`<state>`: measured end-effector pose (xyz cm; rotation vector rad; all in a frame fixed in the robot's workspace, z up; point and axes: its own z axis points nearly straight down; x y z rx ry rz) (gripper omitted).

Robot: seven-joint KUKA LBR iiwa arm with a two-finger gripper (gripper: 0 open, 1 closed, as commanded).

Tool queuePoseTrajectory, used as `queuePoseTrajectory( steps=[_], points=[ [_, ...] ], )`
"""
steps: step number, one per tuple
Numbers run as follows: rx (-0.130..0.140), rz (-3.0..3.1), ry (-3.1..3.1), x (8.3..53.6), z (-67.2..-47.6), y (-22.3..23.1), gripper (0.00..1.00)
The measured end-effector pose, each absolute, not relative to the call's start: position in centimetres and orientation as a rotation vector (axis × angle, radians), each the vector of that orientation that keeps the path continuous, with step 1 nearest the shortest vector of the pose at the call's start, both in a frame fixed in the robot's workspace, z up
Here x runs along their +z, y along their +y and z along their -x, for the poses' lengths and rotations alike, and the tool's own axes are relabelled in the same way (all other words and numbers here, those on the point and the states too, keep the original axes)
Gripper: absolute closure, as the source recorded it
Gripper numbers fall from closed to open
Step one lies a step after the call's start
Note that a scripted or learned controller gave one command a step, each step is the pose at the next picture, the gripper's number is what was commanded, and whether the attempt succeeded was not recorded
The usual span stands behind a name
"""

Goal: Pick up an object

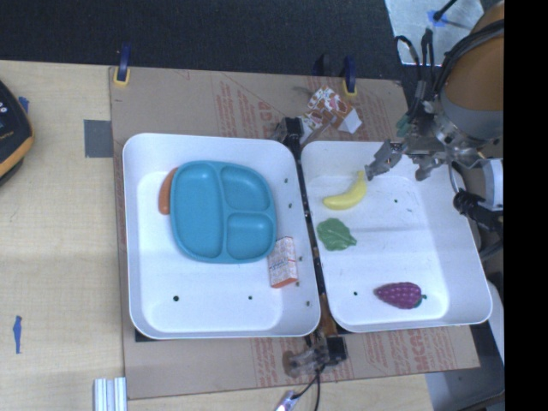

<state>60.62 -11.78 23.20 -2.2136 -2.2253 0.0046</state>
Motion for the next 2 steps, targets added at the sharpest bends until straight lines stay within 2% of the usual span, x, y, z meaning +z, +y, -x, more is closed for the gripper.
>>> queuePoseTrajectory(
  steps=[1, 2],
  points=[
    [0.007, 2.215, -2.224, 14.7, -57.0, -9.5, 0.0],
    [0.003, 2.215, -2.227, 11.1, -62.5, -11.5, 0.0]
  ],
)
